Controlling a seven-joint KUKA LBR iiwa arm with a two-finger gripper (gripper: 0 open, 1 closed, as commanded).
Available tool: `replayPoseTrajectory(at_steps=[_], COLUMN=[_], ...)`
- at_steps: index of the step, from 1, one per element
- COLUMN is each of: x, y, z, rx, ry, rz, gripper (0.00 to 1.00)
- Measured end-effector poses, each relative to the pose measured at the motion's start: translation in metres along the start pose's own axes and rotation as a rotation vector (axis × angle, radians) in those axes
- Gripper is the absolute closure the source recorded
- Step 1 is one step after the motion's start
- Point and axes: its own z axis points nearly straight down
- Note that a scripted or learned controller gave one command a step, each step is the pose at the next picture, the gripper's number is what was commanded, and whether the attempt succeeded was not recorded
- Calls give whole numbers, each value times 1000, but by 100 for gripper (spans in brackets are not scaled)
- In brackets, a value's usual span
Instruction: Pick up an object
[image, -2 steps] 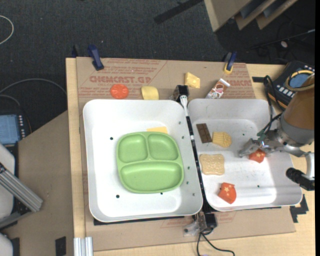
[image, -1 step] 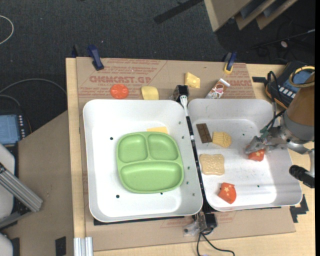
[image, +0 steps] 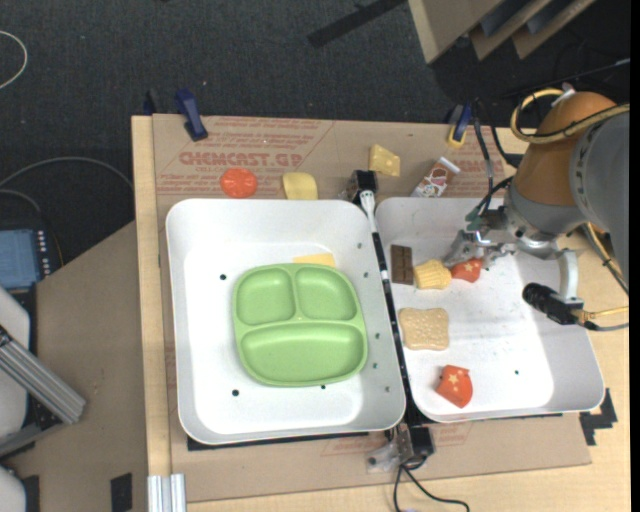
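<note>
The right bin (image: 520, 345) holds several small items. There is a brown bar (image: 401, 264), a yellow wedge (image: 432, 275), a small red piece (image: 466, 269), a tan cracker (image: 424, 328) and a red strawberry-like piece (image: 454, 385). My gripper (image: 476, 246) hangs low over the back of this bin. It is directly above and behind the small red piece and just right of the yellow wedge. Nothing is visibly held in it.
The left bin (image: 200, 300) carries a green divided plate (image: 298, 323) with a yellow slice (image: 315, 260) behind it. On the cardboard behind the bins lie an orange disc (image: 238, 182), two yellow pieces (image: 299, 186) (image: 384, 160) and a small packet (image: 432, 180). Cables trail at the right.
</note>
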Motion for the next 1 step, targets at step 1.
replayPoseTrajectory(at_steps=[1], x=[1], y=[-67], z=[-60], rx=[9], ry=[1], rz=[10], gripper=[100])
